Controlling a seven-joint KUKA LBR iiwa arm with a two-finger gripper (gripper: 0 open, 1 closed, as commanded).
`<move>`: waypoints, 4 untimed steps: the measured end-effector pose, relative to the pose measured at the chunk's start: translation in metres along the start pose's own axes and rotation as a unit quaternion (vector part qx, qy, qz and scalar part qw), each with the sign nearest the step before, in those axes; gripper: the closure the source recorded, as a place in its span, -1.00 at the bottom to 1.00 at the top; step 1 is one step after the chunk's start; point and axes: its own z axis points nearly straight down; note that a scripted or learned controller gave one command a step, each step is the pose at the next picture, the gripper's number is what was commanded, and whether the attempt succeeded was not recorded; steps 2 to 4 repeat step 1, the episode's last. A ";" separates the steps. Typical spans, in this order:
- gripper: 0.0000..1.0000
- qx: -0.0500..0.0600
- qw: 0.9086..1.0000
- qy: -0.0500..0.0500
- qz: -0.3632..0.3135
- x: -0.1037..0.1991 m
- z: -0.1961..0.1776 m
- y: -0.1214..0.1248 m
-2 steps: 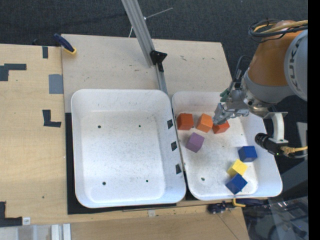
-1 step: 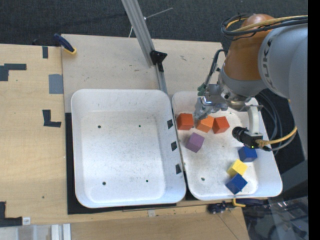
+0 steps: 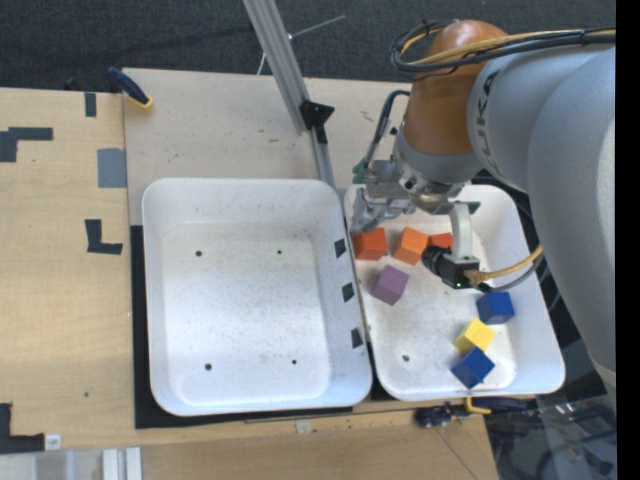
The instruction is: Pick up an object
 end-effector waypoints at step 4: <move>1.00 -0.001 1.000 0.001 0.000 0.049 -0.013 0.016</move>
